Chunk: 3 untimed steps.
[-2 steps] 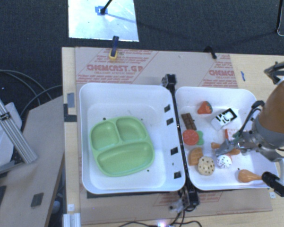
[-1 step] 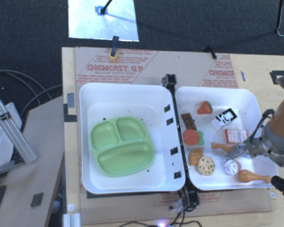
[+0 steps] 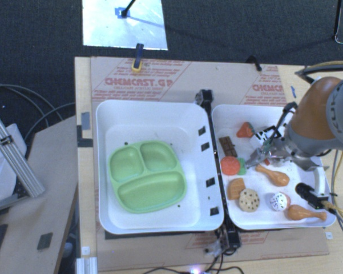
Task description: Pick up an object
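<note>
The red tomato-like toy (image 3: 231,165) lies at the nine o'clock side of the right bin (image 3: 274,112), with the pincer (image 3: 257,157) just beside it toward three o'clock, low among the toys. Whether it is open or closed I cannot tell, and nothing visibly sits in it. I judge this the reaching step; next it needs centring over one item before closing. A drumstick (image 3: 273,175) at five o'clock and a chocolate bar (image 3: 227,146) near the dividing wall crowd the approach. The left bin (image 3: 120,114), holding a green tray (image 3: 147,176), offers open room.
</note>
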Motion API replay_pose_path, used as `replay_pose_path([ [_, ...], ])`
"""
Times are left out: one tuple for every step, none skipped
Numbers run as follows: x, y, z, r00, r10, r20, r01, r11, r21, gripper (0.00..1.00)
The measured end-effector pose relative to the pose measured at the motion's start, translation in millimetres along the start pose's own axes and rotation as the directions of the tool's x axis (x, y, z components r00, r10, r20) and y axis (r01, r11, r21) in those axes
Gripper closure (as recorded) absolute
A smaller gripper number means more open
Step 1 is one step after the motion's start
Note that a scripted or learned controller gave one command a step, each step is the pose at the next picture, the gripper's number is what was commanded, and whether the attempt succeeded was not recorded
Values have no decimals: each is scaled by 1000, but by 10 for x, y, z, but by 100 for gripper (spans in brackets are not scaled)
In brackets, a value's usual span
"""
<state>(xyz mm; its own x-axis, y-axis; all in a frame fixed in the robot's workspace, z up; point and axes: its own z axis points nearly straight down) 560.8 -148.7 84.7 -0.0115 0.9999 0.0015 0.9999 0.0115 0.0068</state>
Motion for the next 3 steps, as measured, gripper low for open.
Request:
replay_pose_path([
  [-610, 824, -166, 1000, 6, 5, -6, 1000, 3, 0],
  [-614, 874, -45, 1000, 0, 1, 0, 1000, 28, 0],
  [-617, 892, -46, 1000, 0, 0, 0, 999, 32, 0],
])
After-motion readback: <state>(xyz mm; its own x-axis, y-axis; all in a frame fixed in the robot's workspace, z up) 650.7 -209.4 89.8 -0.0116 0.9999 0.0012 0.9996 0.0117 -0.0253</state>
